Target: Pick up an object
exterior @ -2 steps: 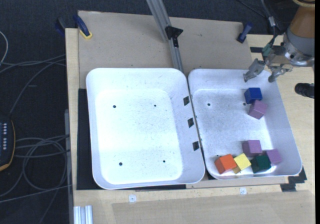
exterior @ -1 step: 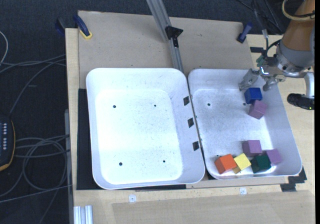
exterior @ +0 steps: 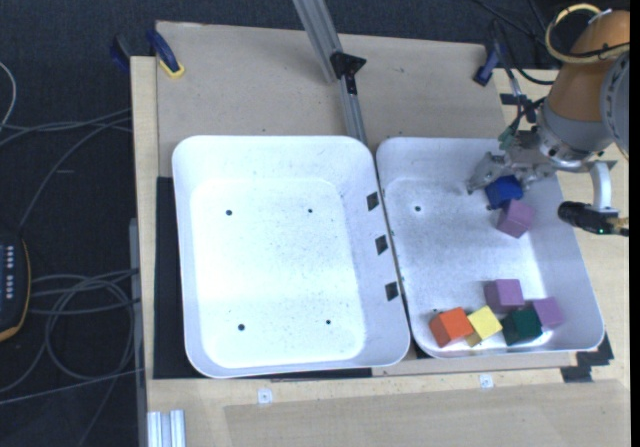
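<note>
Camera view — blue block [exterior: 503, 191] sits between the fingers [exterior: 505, 181], purple block [exterior: 516, 219] just below.

Single fixed camera above the counter [exterior: 260, 85], angled down on both white bins [exterior: 200, 165], moderate range.

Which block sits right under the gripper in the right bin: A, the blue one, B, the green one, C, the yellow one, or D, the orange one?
A: the blue block lies directly below the gripper near the right bin's far end, while the orange, yellow and green blocks cluster at the near edge.
</note>
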`<state>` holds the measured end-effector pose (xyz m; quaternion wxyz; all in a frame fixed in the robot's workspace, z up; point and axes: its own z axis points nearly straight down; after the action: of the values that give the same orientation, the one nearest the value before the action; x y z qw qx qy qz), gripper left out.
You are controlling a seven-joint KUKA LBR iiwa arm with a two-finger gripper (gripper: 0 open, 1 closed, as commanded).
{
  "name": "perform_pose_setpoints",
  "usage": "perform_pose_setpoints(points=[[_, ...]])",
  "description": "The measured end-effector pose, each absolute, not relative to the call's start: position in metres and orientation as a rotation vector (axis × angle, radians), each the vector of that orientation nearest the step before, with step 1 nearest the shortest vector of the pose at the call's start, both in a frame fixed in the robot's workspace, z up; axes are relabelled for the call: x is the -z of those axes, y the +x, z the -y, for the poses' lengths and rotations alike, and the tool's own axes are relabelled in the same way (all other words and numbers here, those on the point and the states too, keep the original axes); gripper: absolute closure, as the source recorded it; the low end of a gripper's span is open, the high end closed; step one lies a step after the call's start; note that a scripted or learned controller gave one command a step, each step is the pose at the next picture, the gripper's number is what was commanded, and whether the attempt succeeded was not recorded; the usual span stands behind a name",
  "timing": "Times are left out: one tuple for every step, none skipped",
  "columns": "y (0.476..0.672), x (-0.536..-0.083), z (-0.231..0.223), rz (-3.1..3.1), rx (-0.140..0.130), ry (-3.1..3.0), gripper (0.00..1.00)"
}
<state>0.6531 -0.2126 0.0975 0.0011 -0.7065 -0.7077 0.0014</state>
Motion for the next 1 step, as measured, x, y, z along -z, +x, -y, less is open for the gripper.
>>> perform_pose_setpoints(points=[[0.6549, -0.1119, 0.2127, 2.227, 0.001, -2.221, 1.00]])
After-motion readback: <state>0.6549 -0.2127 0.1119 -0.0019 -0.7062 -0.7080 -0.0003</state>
